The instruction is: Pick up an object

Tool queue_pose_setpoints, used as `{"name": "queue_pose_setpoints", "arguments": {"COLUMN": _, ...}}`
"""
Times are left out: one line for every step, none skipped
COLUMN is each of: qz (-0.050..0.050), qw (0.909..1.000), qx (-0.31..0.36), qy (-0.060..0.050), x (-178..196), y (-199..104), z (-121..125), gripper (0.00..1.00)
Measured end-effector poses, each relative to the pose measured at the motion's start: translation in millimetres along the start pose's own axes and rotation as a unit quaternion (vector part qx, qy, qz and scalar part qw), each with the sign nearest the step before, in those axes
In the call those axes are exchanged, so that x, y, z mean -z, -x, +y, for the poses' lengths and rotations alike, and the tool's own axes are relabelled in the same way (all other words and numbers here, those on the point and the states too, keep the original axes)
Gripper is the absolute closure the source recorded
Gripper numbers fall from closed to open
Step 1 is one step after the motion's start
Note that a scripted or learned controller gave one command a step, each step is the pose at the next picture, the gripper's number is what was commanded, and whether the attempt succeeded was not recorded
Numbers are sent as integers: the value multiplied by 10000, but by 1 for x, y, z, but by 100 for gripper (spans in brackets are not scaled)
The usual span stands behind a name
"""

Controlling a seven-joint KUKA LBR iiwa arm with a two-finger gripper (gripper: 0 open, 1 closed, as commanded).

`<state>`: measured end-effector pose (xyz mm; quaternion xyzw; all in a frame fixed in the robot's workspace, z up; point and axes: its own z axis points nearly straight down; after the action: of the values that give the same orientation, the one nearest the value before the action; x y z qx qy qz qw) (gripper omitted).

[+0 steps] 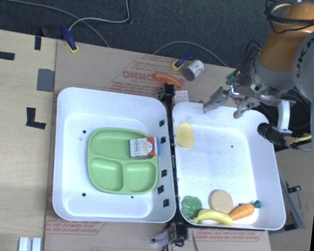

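Two white bins [65, 156] sat side by side on the bench. My gripper [226, 105] hung wide open over the right bin's [266, 164] far edge, holding nothing, well apart from the carrot [241, 211].

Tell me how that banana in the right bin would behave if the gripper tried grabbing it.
The banana looks glossy and curved, so it may slip or pivot between fingers. It probably is light plastic. Wedged against the carrot and green piece, it would likely nudge them.

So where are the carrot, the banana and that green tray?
carrot [241, 211], camera view, middle of its orange body
banana [214, 216], camera view, middle of its curve
green tray [106, 170], camera view, bare lower-left compartment
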<state>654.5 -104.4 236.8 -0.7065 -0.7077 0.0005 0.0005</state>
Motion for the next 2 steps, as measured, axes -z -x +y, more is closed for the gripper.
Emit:
{"name": "queue_pose_setpoints", "arguments": {"qz": 2, "qw": 10000, "qx": -4, "qy": 12, "x": -151, "y": 1, "z": -41, "gripper": 0}}
{"name": "queue_pose_setpoints", "arguments": {"qz": -5, "qw": 10000, "qx": 0, "qy": 17, "x": -151, "y": -5, "z": 11, "gripper": 0}}
